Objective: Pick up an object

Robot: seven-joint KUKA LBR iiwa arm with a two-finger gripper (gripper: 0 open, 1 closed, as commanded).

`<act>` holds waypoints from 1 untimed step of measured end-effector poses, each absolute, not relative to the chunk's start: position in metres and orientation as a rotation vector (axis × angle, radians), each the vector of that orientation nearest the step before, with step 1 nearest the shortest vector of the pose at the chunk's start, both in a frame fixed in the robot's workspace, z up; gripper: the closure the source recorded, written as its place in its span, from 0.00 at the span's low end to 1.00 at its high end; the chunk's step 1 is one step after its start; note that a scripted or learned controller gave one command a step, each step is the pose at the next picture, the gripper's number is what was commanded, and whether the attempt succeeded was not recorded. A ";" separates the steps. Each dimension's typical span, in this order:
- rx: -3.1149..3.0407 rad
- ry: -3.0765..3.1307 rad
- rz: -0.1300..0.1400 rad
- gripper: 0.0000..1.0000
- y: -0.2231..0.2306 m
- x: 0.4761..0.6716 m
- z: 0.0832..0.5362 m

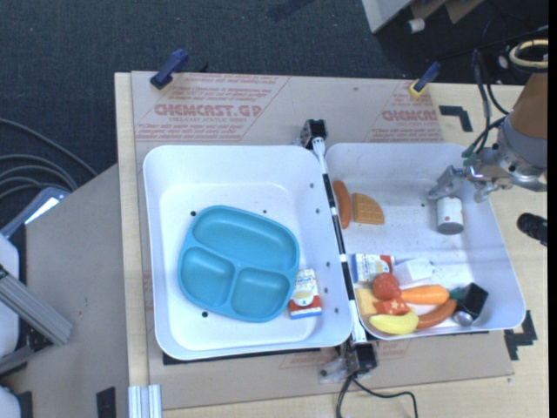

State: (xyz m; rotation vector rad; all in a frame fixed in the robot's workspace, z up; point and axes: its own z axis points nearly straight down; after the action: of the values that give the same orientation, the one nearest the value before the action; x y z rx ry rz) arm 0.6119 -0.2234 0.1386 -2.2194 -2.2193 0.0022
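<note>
No object is lifted yet. The tool (pixel 449 200) hangs over the right bin (pixel 409 159), near its far right side; its finger state cannot be told. The toy food (pixel 402 301) lies heaped at the bin's near edge, well apart. Approach, grasp and lift remain.

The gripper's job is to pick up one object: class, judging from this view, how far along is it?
Done: the gripper has reached the right bin and hangs over its far, bare part. In hand: nothing shows between its fingers. Left: a grasp and a lift. The toy foods, such as the banana, carrot and waffle, lie untouched; the carton sits beside the blue tray.
</note>
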 end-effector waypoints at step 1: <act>-2.218 -2.221 0.001 0.00 -0.156 0.561 0.084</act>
State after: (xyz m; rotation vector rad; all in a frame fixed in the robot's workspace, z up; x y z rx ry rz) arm 0.5615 -0.1562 0.0840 -2.2182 -2.2207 0.0014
